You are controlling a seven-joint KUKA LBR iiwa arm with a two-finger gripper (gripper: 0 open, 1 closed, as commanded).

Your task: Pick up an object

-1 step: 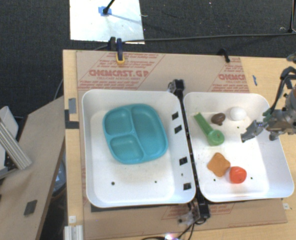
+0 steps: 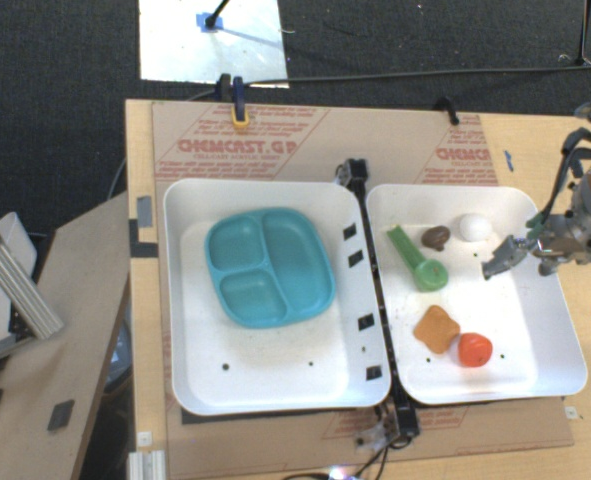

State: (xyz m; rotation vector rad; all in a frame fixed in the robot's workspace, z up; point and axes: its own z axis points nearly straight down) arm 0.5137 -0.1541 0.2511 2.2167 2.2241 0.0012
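The left bin point(image 2: 190, 268) is holding a teal tray point(image 2: 270, 266) with three compartments, lying flat near the middle. It is looking broad, rigid and smooth; a two-finger pinch could only be taking it by the raised rim, and it would likely be tipping, so it is making a poor target.

Across the black divider, the right bin point(image 2: 560, 353) is carrying the smaller pieces. A green scoop point(image 2: 417, 260) is lying with its handle pointing up-left and its round cup toward the bin's middle; it is looking like light hard plastic, best pinched across the narrow handle. Just beside its handle a small brown lump point(image 2: 436, 236) is sitting, and near that a white ball point(image 2: 474, 228), which is probably rolling away under an off-centre squeeze. Lower down, an orange piece point(image 2: 437, 328) is lying flat, touching or nearly touching a red piece point(image 2: 475, 349); both are looking light, and the red one's rounded body may be slipping unless taken across its middle.

The gripper point(image 2: 498, 262) is hanging over the bin's right part, near the ball and apart from every object. Its fingers are holding nothing; whether they are spread or pressed together I cannot tell at this angle. No object is picked yet.
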